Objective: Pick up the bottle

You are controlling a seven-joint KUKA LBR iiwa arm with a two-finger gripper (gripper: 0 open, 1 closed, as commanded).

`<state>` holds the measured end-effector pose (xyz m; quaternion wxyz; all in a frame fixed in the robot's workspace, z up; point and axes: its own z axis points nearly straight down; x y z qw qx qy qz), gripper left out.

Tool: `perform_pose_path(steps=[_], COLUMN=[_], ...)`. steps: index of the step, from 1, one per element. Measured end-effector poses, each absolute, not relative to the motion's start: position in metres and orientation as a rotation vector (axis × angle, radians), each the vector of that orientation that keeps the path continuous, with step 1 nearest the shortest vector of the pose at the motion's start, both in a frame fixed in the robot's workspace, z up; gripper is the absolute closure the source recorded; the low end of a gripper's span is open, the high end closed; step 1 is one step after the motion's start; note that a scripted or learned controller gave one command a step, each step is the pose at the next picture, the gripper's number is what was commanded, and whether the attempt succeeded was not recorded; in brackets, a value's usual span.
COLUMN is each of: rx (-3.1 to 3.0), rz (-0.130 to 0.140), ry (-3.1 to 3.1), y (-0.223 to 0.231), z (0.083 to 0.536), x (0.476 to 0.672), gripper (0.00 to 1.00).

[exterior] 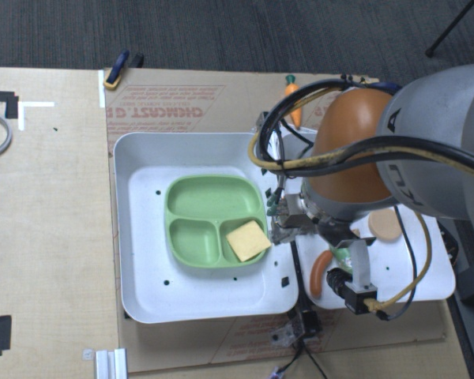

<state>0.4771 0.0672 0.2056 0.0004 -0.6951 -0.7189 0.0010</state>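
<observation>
— Gripper (332, 242), state?
— Below the arm (379, 156), right of centre; open or shut, cannot tell. Nothing seen held.
— Bottle?
— Its place cannot be told; the arm covers most of the right bin (426, 283).
— Counts?
— White bins: two, the left bin (142, 235) on the worktop (47, 235). Green tray (209, 200): one, three compartments. Yellow block (247, 241): one, lower right compartment. Red sausage shape (320, 272): one. Tan disc (386, 226): one.

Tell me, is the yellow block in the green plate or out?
In. The yellow block lies in the lower right compartment of the green plate.
</observation>
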Motion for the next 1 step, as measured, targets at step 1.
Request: perform_pose_path(steps=[1], rx=[-2.364], rz=[0.003], ry=[-2.068], y=[0.1157], z=[0.2008], x=[0.4772], gripper=[1.0])
